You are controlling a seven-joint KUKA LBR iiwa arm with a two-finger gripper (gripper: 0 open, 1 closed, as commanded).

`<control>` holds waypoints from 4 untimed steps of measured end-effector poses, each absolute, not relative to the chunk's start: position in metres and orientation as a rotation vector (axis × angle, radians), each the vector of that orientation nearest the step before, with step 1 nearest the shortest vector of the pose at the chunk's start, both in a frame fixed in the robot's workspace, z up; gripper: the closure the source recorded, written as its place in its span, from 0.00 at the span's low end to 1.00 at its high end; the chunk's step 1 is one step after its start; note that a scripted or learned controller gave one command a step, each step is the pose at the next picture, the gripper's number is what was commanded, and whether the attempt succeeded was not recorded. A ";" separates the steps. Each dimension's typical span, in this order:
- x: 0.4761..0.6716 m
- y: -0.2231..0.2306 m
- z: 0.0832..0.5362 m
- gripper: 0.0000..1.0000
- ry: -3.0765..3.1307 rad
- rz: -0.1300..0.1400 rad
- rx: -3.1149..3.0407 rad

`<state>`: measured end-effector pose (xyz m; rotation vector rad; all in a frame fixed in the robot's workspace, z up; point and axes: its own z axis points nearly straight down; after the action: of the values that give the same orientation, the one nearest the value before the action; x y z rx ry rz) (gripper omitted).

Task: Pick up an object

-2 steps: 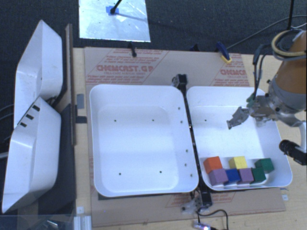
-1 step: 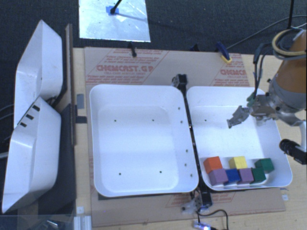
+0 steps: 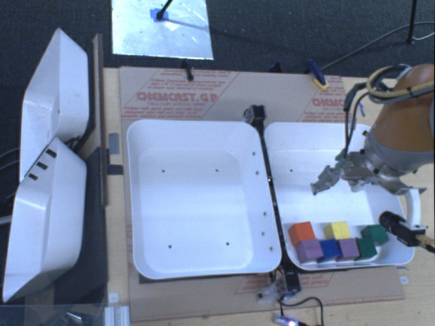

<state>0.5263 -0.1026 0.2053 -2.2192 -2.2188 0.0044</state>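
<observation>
With the blocks huddled along the near wall of the right bin (image 3: 292, 141), below and slightly right of the end effector (image 3: 325, 180) (whether it is open or closed I cannot tell), a clean pick likely means dropping onto the exposed orange block (image 3: 302, 233), not the crowded blue block (image 3: 330, 248).
</observation>
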 end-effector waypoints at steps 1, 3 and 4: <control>0.528 -0.093 0.149 0.00 -2.220 0.004 -2.218; 0.523 -0.098 0.103 1.00 -2.222 -0.001 -2.222; 0.527 -0.102 0.165 1.00 -2.225 -0.005 -2.224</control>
<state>0.5268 -0.1016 0.1654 -2.2242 -2.2249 -0.0054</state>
